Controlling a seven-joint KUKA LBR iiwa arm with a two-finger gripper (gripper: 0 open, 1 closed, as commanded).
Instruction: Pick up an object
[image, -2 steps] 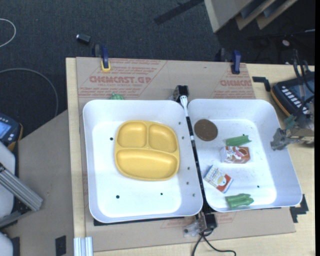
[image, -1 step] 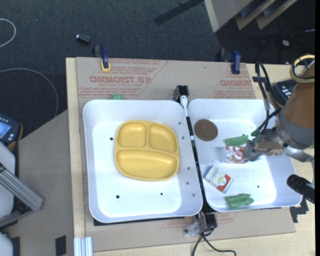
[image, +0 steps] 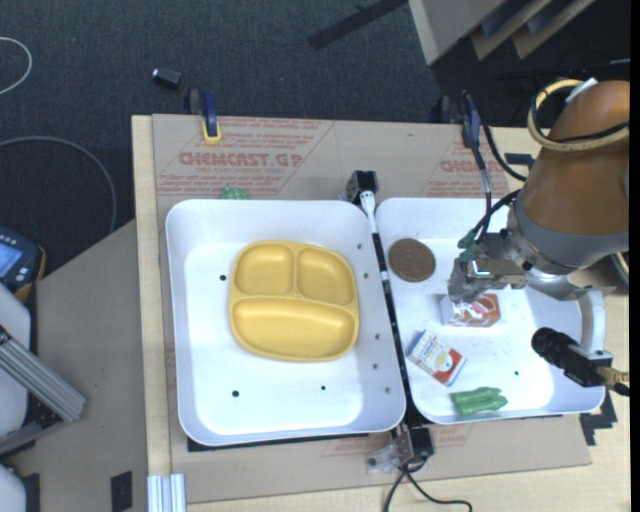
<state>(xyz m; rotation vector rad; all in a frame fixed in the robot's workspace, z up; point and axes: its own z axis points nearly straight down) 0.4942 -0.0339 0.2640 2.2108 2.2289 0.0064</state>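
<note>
Green pod (image: 478, 401) lay nearest in the right bin (image: 560, 398); the gripper (image: 466, 296) stood over a red-and-white packet (image: 477, 311), seemingly light and crinkly, best pinched across its middle.

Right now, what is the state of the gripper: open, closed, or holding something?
Gripper: low in the right bin, directly over the red-and-white packet; open or closed cannot be told, and no grasp is visible.

Floor (image: 90, 60) was dark blue-grey carpet, a thin white cable (image: 95, 160) looping across it at left. Brown board (image: 330, 150) with red print covered the bench top, 2 blue clamps (image: 209, 112) on its far edge. Aluminium extrusion (image: 40, 385) lay lower left. Even, diffuse light.
</note>
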